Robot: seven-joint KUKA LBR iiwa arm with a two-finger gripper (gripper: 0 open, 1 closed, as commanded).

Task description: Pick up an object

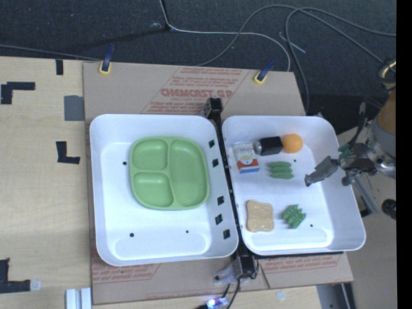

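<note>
The right bin (322,237) holds several small items. A small white, red and blue carton (244,157) lies near the divider, with a black cylinder (270,145) and an orange ball (292,143) behind it. A green pea pod (280,170) lies mid-bin. Toward the front are a slice of toast (260,215) and a leafy green piece (295,216). My gripper (327,181) hangs over the bin's right side, right of the pea pod. It is open, its two dark fingers spread with nothing between them.
The left bin (109,192) holds a green divided plate (170,172). A black clip row (222,172) joins the two bins. Cables (283,18) run across the dark floor behind the bench. Cardboard (193,89) lies under the bins.
</note>
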